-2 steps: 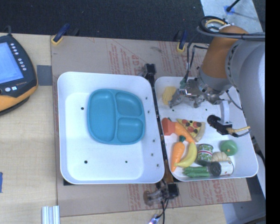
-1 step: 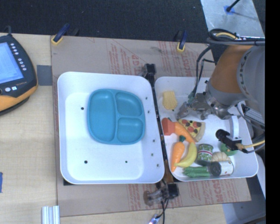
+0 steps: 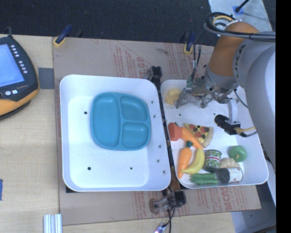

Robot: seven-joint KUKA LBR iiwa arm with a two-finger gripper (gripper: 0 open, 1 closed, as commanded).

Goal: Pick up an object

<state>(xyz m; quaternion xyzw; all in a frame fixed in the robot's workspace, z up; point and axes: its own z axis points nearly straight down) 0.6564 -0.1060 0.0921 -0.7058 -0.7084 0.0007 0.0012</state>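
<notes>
Two shallow white bins sit side by side on the bench. The left bin [image 3: 72,130] carries a blue three-compartment plastic plate [image 3: 120,121] near its centre. The right bin [image 3: 252,176] carries toy foods along its left and near edges: a pizza slice [image 3: 200,131], an orange carrot [image 3: 184,158], a yellow banana [image 3: 198,162], a green apple [image 3: 238,153]. The two-finger gripper [image 3: 190,99] hangs at that bin's far left corner, just beside a pale yellow piece [image 3: 172,96]; its state cannot be determined.

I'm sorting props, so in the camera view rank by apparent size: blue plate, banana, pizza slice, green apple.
Largest to smallest:
1. blue plate
2. pizza slice and banana, too alike to separate
3. green apple
</notes>
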